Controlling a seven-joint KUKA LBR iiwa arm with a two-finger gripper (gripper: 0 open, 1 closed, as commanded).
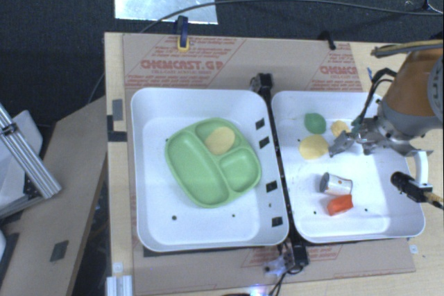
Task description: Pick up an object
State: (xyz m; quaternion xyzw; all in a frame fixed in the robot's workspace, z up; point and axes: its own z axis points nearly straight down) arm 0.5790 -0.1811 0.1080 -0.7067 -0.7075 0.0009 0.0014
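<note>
yellow lump (313, 146) lies just beside the low-reaching gripper (343, 143), whose fingers seem parted, holding nothing.

the bench (229, 55) is a pale board printed with red lettering, standing on dark carpet; two shallow white bins rest directly on it, side by side and touching along a black hinged seam; the right bin (388, 222) lies under the gripper (345, 143), its floor spreading out below and to either side of the fingers; the left bin (156, 211) sits well to the gripper's left, past the seam; a blue and yellow clamp (182, 33) grips the bench's far edge, far up and left of the gripper; a second dark clamp (327, 40) sits on that same edge, almost straight above the gripper.
</note>
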